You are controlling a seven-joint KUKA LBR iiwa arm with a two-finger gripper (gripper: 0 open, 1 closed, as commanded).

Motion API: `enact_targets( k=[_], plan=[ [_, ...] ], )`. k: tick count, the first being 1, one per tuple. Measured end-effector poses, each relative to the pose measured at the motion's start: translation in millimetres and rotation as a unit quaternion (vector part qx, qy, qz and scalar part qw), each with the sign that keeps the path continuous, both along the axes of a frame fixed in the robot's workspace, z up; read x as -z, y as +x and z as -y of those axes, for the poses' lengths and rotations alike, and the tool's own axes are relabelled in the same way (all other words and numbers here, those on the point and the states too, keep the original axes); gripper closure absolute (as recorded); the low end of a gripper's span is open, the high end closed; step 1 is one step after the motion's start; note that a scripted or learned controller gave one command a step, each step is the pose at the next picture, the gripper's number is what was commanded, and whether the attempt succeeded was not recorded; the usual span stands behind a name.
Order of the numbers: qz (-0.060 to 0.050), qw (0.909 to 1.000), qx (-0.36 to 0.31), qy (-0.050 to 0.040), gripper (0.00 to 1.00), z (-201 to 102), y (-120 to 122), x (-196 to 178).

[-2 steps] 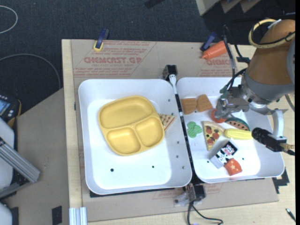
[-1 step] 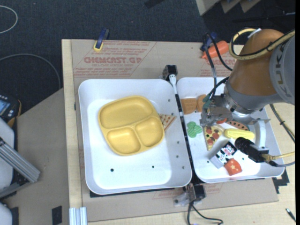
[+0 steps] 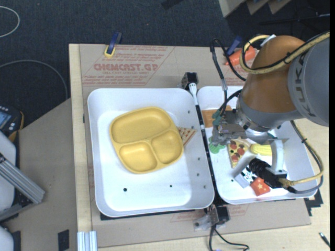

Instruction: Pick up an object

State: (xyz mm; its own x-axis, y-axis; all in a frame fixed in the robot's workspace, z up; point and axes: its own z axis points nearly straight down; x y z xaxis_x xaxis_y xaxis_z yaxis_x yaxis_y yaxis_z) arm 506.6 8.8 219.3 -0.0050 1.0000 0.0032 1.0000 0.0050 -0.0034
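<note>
Looking down on the right bin [image 3: 302,163], I see the gripper [image 3: 224,133] low over its left side above a toy pizza slice [image 3: 237,151] (yellow with red spots) whose long axis runs toward the near rim, though I cannot tell how the claw stands.

Lighting: bright, even, from overhead. Shadows: faint and soft under the yellow tray [image 3: 146,139]. Glare: mild on the white bins [image 3: 152,192]. Focus: slightly soft, grainy throughout.
</note>
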Motion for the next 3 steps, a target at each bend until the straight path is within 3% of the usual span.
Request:
enact_targets(
  k=[1,2,3],
  plan=[
    [0.000,1.0000,-0.001,0.0002,1.00,-49,-25,-13],
    [0.002,1.0000,0.002,-0.0018,1.00,-63,-14,-5],
    [-0.001,1.0000,0.003,-0.0015,1.00,-50,-31,-4]
  ],
)
